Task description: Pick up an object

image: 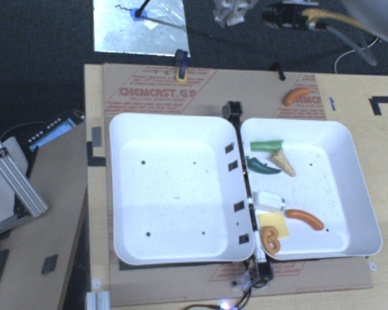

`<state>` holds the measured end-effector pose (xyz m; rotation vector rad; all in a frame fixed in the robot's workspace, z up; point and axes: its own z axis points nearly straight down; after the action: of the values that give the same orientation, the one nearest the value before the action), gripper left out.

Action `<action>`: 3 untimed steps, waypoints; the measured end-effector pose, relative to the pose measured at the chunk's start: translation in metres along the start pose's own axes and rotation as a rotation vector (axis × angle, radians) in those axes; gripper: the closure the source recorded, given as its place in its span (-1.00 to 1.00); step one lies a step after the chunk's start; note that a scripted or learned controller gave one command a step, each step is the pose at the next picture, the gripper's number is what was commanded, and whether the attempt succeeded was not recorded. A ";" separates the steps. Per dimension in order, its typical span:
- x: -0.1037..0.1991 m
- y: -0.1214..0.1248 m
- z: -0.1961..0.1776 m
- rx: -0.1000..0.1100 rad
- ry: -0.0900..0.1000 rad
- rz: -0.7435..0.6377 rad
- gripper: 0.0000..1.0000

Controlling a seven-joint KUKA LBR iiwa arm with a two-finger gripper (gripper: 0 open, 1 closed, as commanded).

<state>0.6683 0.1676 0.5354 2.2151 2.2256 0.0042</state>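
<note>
The right bin holds several small items along its left side. A green block lies at the top, with a tan cone and a dark green pepper just below it. Lower down are a white block, a yellow slice, an orange sausage and an orange pretzel. My gripper hangs high beyond the bench's far edge, well away from both bins and with nothing in it.
The left bin sits beside the right one, with black clips along the shared wall. A second orange sausage lies on the cardboard behind the right bin. A blue-and-yellow clamp and a silver sheet are at the back left.
</note>
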 end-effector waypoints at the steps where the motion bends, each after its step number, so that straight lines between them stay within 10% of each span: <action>1: 0.011 0.000 0.000 0.000 0.000 0.000 1.00; 3: 0.034 0.000 0.000 0.000 0.000 0.000 1.00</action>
<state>0.6684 0.2014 0.5354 2.2155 2.2255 0.0040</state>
